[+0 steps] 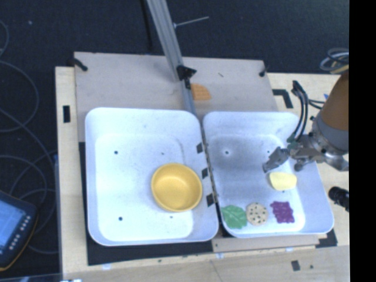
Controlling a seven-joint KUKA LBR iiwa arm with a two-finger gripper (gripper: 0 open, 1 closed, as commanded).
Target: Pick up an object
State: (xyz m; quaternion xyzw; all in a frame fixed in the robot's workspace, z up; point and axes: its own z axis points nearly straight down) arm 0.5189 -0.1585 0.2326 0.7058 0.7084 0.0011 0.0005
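Two white bins sit side by side on the bench. Starting at the left, the left bin (117,128) holds a yellow bowl (176,187), upright, near the wall it shares with its neighbour. Across that wall, the right bin (247,128) carries a row of small things along its near edge: a green leaf-shaped piece (234,216), a round cookie (256,213) just beside it, and a purple grape-like cluster (283,211) further right. Above that row lies a pale yellow object (282,180) (its exact kind is hard to make out). The gripper (286,158) hangs directly over this yellow object, just above its upper edge, and whether they touch cannot be told from this slant. One grey finger (274,159) juts out to the left; the other is hard to separate from the wrist body, so how far the fingers are spread cannot be judged. Nothing shows between them. The arm (336,110) is cut off by the right side of the view.
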